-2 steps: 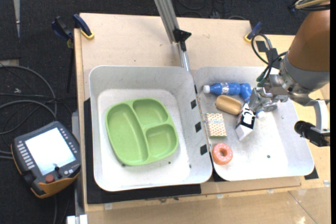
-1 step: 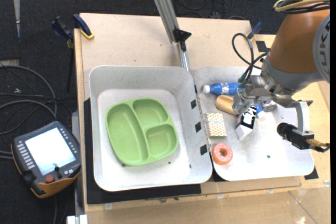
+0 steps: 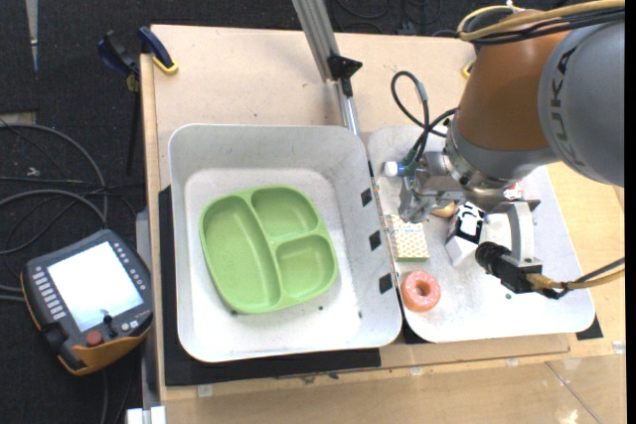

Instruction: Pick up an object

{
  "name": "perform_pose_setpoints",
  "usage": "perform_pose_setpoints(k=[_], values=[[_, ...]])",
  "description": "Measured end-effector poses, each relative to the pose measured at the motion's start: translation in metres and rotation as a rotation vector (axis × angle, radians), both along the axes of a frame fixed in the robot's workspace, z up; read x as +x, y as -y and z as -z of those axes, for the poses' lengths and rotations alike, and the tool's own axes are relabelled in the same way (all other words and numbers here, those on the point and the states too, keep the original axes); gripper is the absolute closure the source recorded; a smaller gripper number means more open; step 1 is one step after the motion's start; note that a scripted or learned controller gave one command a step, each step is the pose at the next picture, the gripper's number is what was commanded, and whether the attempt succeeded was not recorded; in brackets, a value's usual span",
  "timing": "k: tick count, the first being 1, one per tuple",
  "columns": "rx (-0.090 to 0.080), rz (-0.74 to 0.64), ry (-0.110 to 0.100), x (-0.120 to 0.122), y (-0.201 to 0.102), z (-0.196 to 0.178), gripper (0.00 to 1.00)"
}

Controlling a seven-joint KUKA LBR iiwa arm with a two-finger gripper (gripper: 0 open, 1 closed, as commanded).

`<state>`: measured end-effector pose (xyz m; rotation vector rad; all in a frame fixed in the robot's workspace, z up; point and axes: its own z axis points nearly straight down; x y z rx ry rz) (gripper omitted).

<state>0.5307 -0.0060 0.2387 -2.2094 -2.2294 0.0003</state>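
Note:
The arm's gripper (image 3: 417,204) reaches down into the left part of the right bin (image 3: 556,313). Directly below it in the view lies a small speckled square pad (image 3: 408,240). A pink ring-shaped donut toy (image 3: 421,291) rests near the bin's front left. A white and black object (image 3: 464,230) lies just right of the gripper, and a small white and blue item (image 3: 395,169) sits at the bin's back left. The arm's bulk hides the bin's back right. Nothing is visibly held.
The left bin (image 3: 189,164) holds a green divided plate (image 3: 268,248). A grey pole (image 3: 313,5) slants across the bench's back. A black plug with a yellow cable (image 3: 512,271) hangs over the right bin. A teach pendant (image 3: 84,298) lies left of the bench.

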Motion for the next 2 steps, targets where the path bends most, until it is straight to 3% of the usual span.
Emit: perform_pose_setpoints(k=[2], values=[[0.0,-0.001,0.002,-0.003,-0.105,-0.006,1.0]])
